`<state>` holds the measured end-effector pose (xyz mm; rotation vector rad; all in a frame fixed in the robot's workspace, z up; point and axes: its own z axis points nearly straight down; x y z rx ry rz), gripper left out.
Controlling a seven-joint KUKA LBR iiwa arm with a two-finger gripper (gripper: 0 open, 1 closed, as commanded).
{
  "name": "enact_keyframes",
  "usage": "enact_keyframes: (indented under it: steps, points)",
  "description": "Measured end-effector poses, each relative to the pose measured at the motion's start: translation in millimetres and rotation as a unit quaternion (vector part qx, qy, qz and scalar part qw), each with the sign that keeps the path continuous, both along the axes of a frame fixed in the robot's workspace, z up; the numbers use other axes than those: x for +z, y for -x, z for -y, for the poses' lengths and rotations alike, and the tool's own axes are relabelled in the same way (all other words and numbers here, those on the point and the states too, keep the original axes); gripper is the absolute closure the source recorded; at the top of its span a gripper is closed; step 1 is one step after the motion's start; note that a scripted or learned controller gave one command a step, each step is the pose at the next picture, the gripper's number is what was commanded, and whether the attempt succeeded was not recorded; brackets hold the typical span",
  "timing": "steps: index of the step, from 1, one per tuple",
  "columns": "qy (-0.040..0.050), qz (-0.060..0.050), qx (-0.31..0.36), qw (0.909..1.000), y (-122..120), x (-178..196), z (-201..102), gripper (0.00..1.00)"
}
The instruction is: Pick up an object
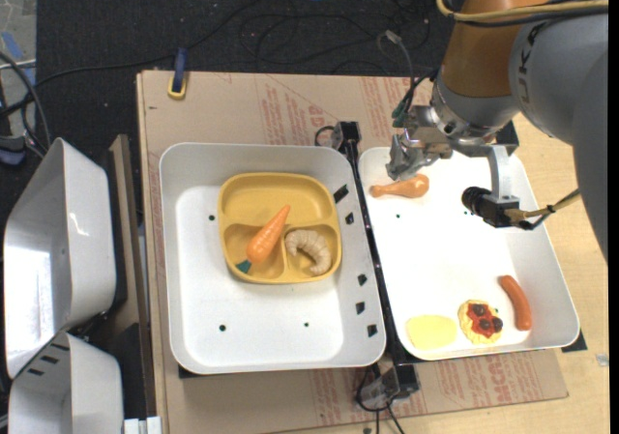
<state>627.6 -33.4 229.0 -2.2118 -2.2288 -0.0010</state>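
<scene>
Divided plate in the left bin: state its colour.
Yellow. The divided plastic plate shows clearly in the camera view, holding a carrot and a shrimp.

One fixed camera, mounted above the tabletop (290, 99), looking down at a slant; far edge of the tabletop sits toward the top of the frame, near edge toward the bottom. Distance is moderate: both white bins fit whole, the left bin (193, 326) at frame centre-left and the right bin (435, 268) at centre-right, with dark floor and cables across the top. The arm (542, 45) enters from the upper right, close to the lens and large in frame.
</scene>
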Motion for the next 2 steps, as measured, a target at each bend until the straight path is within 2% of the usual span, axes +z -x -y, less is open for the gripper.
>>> enact_keyframes:
  steps: [1,2]
  points:
    - [0.0,0.0,0.001,1.0,12,3,-57,1.0]
    - [-0.0002,0.0,0.0,1.0,35,13,-106,1.0]
